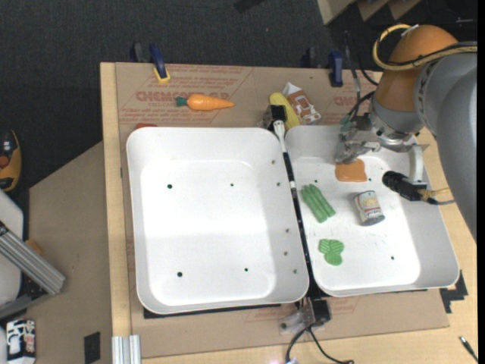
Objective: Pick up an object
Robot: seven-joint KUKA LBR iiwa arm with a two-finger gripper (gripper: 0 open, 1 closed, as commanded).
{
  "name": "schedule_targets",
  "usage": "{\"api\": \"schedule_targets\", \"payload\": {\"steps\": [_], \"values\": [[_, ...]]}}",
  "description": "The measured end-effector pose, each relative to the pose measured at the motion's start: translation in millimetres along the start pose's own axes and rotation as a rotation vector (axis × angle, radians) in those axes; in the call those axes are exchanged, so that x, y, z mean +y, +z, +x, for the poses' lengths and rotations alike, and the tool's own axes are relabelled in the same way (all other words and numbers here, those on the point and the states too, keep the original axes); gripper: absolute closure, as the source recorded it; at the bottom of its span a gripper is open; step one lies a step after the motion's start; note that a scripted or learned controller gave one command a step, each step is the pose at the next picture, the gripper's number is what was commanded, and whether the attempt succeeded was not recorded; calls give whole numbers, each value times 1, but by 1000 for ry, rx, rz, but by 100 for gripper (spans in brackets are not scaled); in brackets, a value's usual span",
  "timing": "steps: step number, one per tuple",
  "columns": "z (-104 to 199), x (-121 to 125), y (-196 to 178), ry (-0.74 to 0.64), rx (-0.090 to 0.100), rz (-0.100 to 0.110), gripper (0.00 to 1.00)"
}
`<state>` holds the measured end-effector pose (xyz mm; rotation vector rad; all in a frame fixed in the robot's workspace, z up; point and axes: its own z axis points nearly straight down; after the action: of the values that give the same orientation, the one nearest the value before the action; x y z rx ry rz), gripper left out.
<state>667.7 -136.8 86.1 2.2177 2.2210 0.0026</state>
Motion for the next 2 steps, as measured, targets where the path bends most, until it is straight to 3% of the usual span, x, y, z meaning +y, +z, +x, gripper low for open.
{"api": "schedule_targets", "payload": {"steps": [1, 2], "values": [[31, 2, -107, -3, -1, -11, 100], [10, -2, -78, 3, 1, 7, 100]]}}
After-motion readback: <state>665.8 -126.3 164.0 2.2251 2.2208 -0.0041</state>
